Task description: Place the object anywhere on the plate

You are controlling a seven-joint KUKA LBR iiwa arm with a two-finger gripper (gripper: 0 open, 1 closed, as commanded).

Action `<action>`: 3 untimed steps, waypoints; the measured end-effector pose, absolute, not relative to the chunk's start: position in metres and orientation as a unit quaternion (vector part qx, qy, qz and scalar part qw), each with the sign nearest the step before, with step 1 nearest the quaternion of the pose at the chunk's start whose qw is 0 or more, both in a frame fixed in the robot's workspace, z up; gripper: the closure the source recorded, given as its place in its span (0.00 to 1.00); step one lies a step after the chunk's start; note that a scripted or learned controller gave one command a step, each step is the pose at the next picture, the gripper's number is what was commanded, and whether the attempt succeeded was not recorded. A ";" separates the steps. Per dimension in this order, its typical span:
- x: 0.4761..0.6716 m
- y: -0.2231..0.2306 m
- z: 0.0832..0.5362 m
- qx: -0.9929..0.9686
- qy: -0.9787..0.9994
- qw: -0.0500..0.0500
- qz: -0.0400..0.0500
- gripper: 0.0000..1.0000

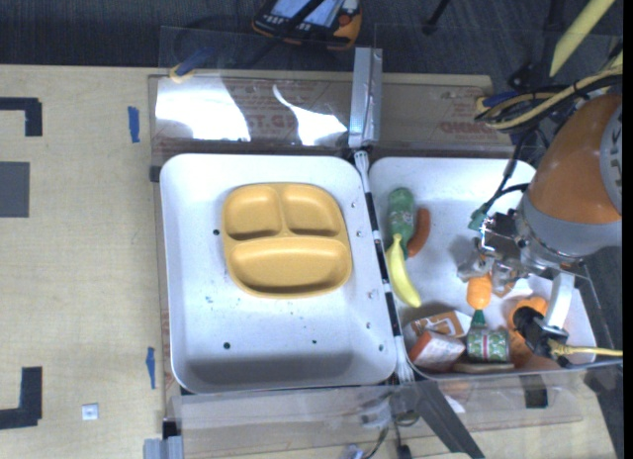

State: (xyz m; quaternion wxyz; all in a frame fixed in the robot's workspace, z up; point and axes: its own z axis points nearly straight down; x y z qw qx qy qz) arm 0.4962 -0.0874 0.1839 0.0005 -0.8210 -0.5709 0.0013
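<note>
The pincer (482,271) hangs low in the right bin (447,182), and whether it grips the small orange object (479,293) right at its tips cannot be told. The yellow divided plate (287,238) sits well to its left, in the left bin (188,279).

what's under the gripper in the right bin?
A small orange object sits just below the gripper, with a green-labelled bottle nearer the front wall of the right bin. The arm's wrist covers the bin floor further right, so anything there is hidden.
</note>
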 end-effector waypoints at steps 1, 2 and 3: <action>0.567 -0.050 0.227 -0.797 -0.604 0.000 0.001 1.00; 0.667 0.013 0.196 -0.757 -0.653 0.000 0.000 1.00; 0.660 0.072 0.185 -0.732 -0.682 0.001 0.001 1.00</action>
